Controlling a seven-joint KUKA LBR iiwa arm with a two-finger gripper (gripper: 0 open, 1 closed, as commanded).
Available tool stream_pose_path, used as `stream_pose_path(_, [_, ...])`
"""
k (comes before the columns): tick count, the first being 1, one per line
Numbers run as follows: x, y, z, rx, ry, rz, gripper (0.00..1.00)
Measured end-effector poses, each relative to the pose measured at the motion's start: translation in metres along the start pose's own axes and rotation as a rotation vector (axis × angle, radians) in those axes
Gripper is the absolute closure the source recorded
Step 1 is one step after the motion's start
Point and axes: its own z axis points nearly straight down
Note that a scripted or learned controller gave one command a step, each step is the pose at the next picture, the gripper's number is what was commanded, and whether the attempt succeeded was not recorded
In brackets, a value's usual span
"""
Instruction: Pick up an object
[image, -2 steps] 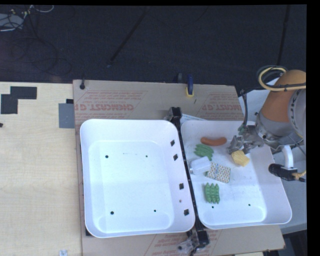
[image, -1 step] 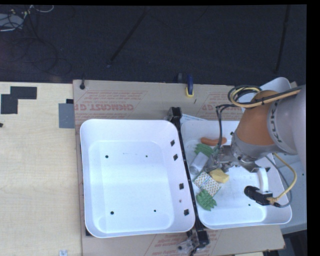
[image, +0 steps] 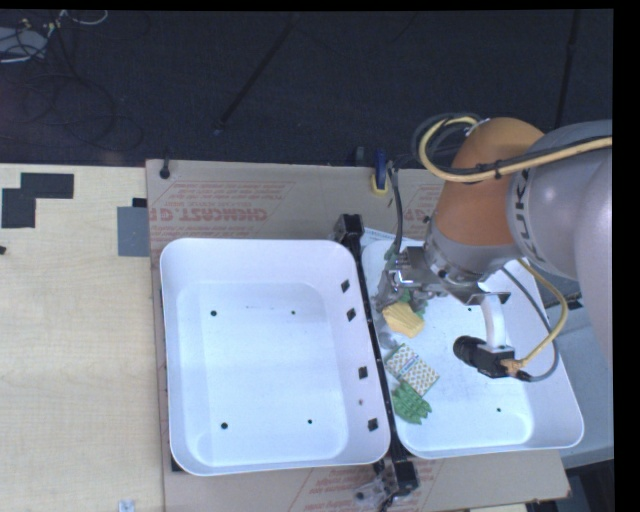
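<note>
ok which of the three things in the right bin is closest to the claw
The yellow block, just below the claw. The dotted piece and the green one lie farther off, one past the other, lower in the view.

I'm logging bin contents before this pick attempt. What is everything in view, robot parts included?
yellow block: one, yellow, in the bin under the arm, just below the gripper in the view
patterned packet: one, pale with dots, same bin, below the block
green piece: one, green, same bin, below the packet
bin under the arm: one, white
other bin: one, white, alongside it
cardboard sheet: one, brown, beneath both bins
bench: one, pale wood
arm: one, grey with orange band
gripper: one, metallic, above the block
</note>
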Motion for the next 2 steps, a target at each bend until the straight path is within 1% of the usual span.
stream_pose_path(1, [0.093,-0.052,0.007,0.016,-0.001,0.003,1.00])
stream_pose_path(2, [0.028,-0.087,0.006,0.016,-0.007,0.018,1.00])
